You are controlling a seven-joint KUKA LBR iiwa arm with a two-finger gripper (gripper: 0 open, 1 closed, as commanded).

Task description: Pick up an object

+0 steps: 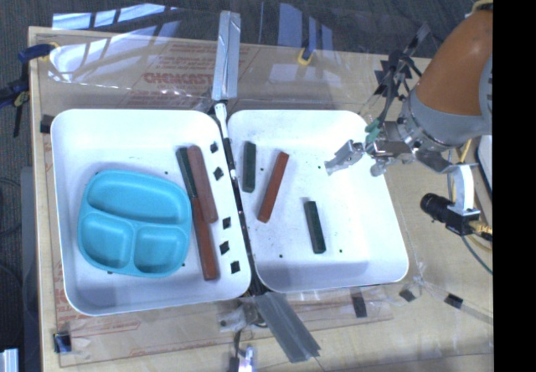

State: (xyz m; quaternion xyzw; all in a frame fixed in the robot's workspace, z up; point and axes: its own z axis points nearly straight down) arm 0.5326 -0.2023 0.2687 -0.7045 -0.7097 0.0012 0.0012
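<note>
The jaws' spread we cannot tell; the gripper (pixel 345 154) hangs over the right bin (pixel 381 266), holding nothing we can see. We judge this the approach: next, descend on the brown stick (pixel 273 186) nearby. Both bins rest on a wooden bench (pixel 435 328) above dark floor.
</note>
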